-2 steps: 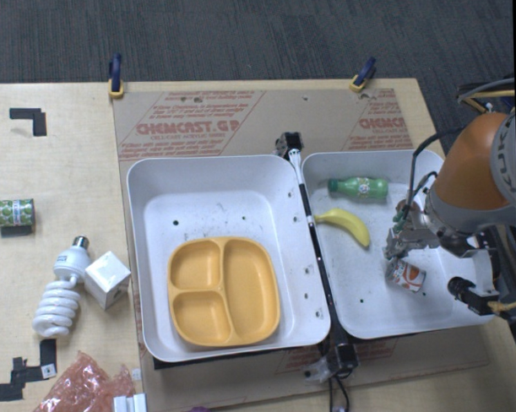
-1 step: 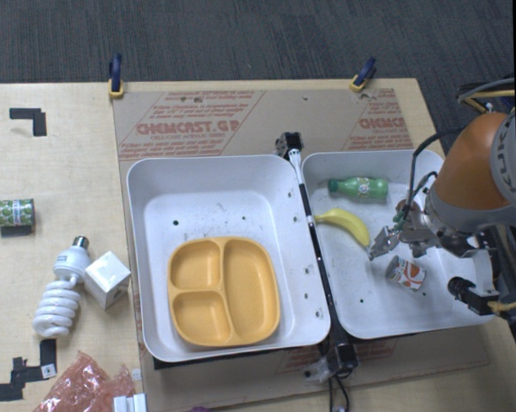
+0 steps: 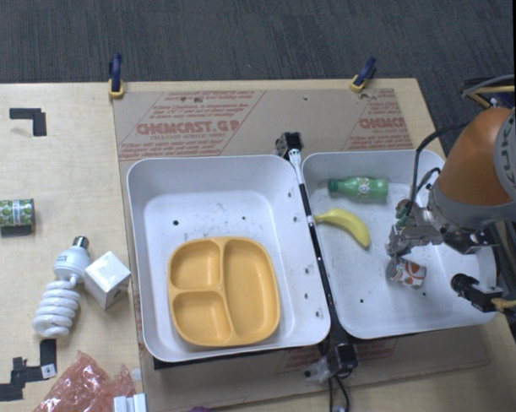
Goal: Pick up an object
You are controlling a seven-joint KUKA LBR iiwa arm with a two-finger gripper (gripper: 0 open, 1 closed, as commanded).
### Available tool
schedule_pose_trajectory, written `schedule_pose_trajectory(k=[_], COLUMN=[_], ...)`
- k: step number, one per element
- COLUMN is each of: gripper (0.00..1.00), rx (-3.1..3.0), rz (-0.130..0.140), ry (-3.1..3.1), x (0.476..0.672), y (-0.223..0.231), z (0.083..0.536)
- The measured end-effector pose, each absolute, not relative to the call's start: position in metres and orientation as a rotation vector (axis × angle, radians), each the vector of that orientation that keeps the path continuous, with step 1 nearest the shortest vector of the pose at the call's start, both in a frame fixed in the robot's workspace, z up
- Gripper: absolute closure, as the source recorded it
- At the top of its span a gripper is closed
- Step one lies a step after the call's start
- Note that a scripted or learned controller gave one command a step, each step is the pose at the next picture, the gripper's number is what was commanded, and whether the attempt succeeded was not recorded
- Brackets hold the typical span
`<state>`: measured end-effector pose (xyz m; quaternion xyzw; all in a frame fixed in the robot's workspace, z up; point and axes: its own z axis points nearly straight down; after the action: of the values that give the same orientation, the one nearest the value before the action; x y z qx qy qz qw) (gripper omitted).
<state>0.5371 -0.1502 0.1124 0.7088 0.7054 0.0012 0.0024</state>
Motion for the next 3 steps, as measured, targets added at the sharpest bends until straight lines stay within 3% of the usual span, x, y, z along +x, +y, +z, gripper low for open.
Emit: schedule_pose_trajectory(k=[1,2,3], gripper=[0.00,0.00,1.00], rx=[2.223,2.224,2.225], rz=[0.003,0.000,0.002], ry=[2.214,2.219,2.216], x=[0.537,0.478,0.479], y=[-0.150,-0.105,-0.105], z=[0.112,0.092,0.102])
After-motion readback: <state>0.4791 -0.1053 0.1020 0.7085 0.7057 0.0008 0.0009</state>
